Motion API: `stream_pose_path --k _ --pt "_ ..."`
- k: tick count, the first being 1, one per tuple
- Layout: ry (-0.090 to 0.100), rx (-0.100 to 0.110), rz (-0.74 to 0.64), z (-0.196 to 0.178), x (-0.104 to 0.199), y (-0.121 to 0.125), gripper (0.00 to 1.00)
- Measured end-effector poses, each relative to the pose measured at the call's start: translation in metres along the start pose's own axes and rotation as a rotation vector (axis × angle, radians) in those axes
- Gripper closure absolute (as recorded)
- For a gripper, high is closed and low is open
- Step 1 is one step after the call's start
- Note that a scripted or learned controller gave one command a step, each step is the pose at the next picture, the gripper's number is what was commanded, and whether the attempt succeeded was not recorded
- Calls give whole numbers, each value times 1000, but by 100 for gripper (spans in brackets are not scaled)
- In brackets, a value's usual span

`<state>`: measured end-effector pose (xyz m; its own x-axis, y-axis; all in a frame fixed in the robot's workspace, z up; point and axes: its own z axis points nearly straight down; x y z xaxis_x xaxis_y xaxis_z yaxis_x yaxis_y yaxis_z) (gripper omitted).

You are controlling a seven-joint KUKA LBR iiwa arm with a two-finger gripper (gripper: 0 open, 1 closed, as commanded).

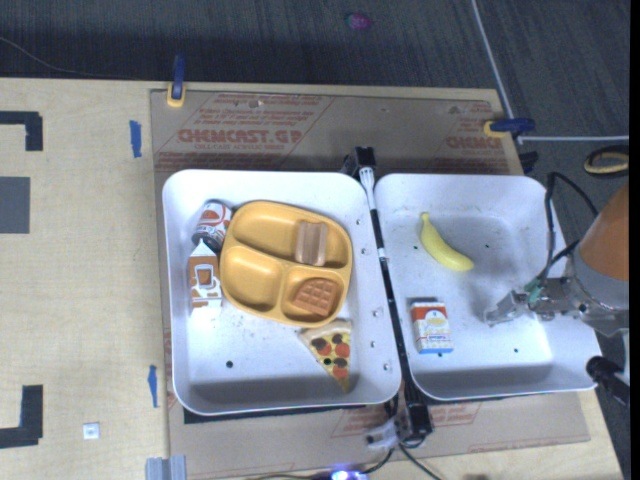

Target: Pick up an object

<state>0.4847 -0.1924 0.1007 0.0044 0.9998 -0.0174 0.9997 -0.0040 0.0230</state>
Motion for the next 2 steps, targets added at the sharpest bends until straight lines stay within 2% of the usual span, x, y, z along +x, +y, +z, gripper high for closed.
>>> stream_pose_path --k 1,2 --pt "10 13 -1 11 13 -3 0" --pt "-1 2 2 0 10 -1 100"
